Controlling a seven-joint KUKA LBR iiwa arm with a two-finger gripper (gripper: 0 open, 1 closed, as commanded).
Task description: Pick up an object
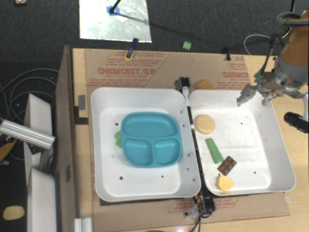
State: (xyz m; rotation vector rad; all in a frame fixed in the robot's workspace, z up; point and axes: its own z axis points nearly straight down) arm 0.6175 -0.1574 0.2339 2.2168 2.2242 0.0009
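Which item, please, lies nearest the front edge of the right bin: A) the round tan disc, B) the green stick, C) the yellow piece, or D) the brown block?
C: the yellow piece sits at the right bin's front edge, with the brown block just behind it, the green stick farther back, and the tan disc farthest back.

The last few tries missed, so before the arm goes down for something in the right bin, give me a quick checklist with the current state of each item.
1. Targets in the right bin: tan disc, green stick, brown block, yellow piece. Ok.
2. Tool above a target: it sits at the bin's far right corner, away from all four. Not ok.
3. Tool carrying nothing: ok.
4. Targets spaced apart: brown block lies close to green stick and yellow piece. Cannot tell.
5. Tan disc clear of the divider wall: close. Cannot tell.
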